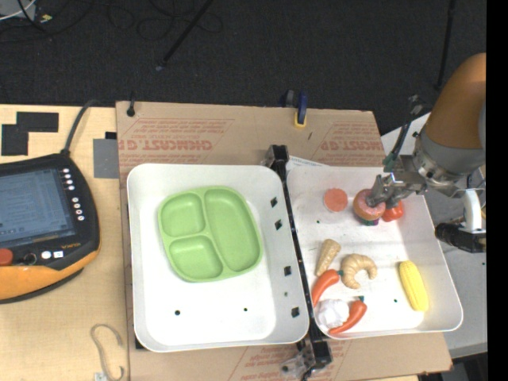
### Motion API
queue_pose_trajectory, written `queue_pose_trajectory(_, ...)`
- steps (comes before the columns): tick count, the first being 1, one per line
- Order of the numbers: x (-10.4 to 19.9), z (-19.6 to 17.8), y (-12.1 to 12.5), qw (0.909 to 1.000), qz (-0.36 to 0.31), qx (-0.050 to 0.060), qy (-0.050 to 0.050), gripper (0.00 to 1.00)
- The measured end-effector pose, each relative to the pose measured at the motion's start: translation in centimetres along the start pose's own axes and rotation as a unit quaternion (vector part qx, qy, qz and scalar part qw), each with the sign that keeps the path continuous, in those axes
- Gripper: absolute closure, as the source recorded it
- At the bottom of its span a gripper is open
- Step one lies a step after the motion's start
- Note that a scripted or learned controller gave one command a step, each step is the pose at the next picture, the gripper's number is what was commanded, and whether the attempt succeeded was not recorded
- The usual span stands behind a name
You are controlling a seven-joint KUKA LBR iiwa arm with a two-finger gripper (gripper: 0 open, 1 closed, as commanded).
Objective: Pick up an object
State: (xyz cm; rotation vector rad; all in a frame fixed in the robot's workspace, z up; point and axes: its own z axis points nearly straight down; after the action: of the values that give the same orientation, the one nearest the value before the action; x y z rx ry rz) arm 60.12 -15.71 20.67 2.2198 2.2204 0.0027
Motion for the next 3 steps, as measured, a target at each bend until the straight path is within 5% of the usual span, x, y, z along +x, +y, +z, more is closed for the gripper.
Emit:
queue_pose_trajectory(1,-0.2,-2.2,0.0,1.0000,0.000,0.001,0.000,1.00)
queue_pose_trajectory(3,8.9,-3.0,-0.7,1.0000,-0.001,0.003,0.001,1.00)
